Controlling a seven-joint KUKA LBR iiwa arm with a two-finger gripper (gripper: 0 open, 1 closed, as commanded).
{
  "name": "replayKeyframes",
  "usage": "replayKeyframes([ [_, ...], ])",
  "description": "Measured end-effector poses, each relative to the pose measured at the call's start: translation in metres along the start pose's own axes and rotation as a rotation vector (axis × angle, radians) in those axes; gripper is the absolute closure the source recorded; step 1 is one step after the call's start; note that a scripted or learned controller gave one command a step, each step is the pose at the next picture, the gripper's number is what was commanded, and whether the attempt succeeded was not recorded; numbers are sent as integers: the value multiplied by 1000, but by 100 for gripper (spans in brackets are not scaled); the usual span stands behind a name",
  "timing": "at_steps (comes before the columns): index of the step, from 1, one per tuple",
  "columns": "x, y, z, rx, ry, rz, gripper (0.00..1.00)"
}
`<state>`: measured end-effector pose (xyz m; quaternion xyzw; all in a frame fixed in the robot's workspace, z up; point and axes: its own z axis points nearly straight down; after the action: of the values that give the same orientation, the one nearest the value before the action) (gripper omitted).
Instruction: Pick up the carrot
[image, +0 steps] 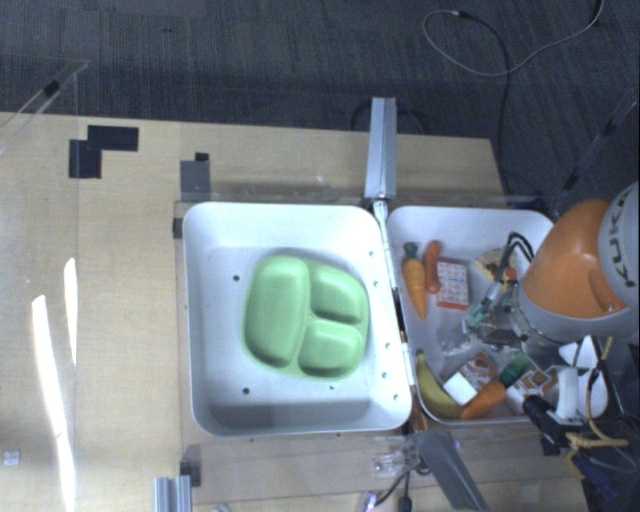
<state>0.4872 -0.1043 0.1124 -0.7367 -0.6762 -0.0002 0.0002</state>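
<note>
Camera view shows the carrot (414, 285) lying by the left wall of the right bin (470, 214), touching a small sausage (432, 266). I cannot tell the hand's (490, 318) state. It might grab the sausage instead, since they lie so close.

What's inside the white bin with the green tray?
The left bin holds just a green tray with three compartments, lying flat in the middle. Whatever might be under the tray is covered.

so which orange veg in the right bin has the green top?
The carrot lying along the right bin's left wall, green leaves at its far end. The orange piece near the banana shows no green.
</note>
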Motion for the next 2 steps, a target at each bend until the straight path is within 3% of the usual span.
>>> replayKeyframes([
  [1, -16, 4, 23, -8, 2, -125, 0],
  [2, -25, 41, -4, -4, -1, -316, 0],
])
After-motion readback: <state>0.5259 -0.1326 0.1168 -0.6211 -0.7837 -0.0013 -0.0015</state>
